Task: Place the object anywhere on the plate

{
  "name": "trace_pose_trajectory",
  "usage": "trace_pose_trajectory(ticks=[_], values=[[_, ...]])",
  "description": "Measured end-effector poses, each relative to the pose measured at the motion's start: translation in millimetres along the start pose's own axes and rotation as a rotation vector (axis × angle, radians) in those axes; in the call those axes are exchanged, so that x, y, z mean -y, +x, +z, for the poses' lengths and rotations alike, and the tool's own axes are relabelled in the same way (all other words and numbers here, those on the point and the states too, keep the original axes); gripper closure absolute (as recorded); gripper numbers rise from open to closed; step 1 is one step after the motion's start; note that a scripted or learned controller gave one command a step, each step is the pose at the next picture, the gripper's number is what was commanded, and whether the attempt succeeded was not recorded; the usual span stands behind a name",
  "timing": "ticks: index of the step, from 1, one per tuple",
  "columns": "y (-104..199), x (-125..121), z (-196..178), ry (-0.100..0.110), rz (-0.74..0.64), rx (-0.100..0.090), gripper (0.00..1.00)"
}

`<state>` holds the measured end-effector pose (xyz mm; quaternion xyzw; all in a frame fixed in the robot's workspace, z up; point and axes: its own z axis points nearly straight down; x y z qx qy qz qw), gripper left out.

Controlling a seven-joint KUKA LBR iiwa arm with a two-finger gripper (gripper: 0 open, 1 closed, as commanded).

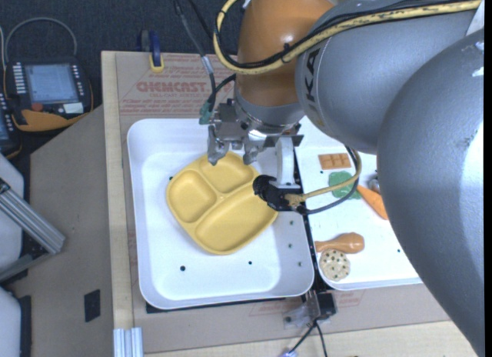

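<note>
Yellow plastic, moulded into a divided plate [219, 205] with three compartments, lies at a slant in the left shallow white bin [154, 194], set there as the target for the drop. Above its far edge hangs the metal end effector [228, 148] of the grey arm [384, 78], whose orange wrist band sits directly over it; the wrist housing blocks the fingertips, so I cannot tell whether they are apart or together, nor whether anything is carried. A black-ended cable [269, 192] loops from the wrist across the plate's right rim, which is simply how the rig's wiring drapes.

The candidate objects sit in the right white bin [384, 271], kept apart from the plate so that each must be fetched across: a small tan waffle piece [335, 161], a green piece [341, 182], an orange carrot-shaped toy [373, 200], a brown drumstick-shaped toy [342, 243] and a speckled round cookie [335, 265]. Which one is meant is not clear. Both bins rest on a brown cardboard sheet [123, 117] over the worktop. Judging by the pose over the plate, this looks like the release stage, though that remains uncertain.
</note>
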<state>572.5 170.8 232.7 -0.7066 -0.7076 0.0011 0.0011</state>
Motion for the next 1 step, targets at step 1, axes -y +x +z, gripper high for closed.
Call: trace_pose_trajectory(ticks=[1], values=[[-0.2,-0.1,-0.1,0.000,0.001,0.000,0.00]])
